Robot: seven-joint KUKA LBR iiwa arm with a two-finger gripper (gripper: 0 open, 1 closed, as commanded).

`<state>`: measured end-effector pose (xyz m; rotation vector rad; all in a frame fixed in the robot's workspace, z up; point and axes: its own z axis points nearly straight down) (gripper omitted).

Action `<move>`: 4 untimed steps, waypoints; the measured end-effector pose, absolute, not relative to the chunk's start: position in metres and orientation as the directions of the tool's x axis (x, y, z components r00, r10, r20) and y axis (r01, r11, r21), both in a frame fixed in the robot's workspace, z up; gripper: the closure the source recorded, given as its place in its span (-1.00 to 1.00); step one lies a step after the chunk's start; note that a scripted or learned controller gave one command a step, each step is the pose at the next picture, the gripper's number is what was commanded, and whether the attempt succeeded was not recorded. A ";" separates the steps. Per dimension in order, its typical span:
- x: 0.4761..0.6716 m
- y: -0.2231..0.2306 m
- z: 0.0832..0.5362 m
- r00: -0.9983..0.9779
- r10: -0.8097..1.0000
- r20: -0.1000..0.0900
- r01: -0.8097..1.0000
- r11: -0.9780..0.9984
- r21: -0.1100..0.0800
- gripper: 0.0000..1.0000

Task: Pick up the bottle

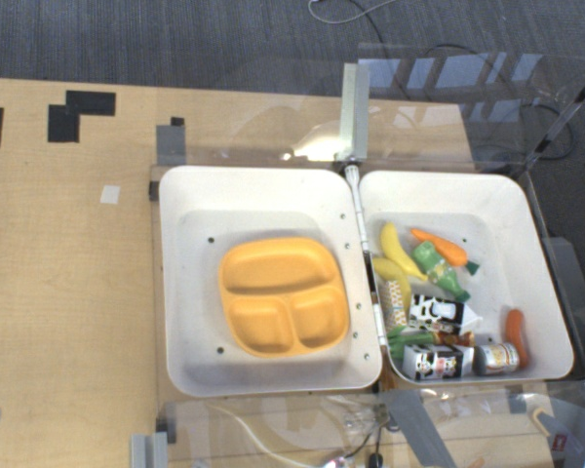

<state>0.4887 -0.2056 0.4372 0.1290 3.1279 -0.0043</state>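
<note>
The green bottle [437, 265] lies on its side in the right bin [526, 222], right of the frame's centre, slanting toward the lower right; a carrot [441, 246] lies just above it, a banana [398, 252] just left; a yellow tray [283, 295] sits in the left bin [190, 213].

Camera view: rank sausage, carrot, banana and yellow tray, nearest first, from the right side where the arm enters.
1. Sausage, right bin's right side.
2. Carrot, right bin's middle.
3. Banana, right bin's left side.
4. Yellow tray, left bin.
</note>
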 end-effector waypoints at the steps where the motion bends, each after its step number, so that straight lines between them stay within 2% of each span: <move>1: 0.489 -0.205 0.437 -0.949 -0.314 -0.010 -0.314 0.949 -0.007 -1.00; 2: 0.491 -0.204 0.451 -0.949 -0.314 -0.020 -0.314 0.949 -0.013 1.00; 3: 0.503 -0.205 0.438 -0.524 -0.852 -0.004 -0.851 0.524 -0.011 1.00; 4: 0.488 -0.205 0.437 -0.101 -0.995 0.000 -0.995 0.101 -0.010 1.00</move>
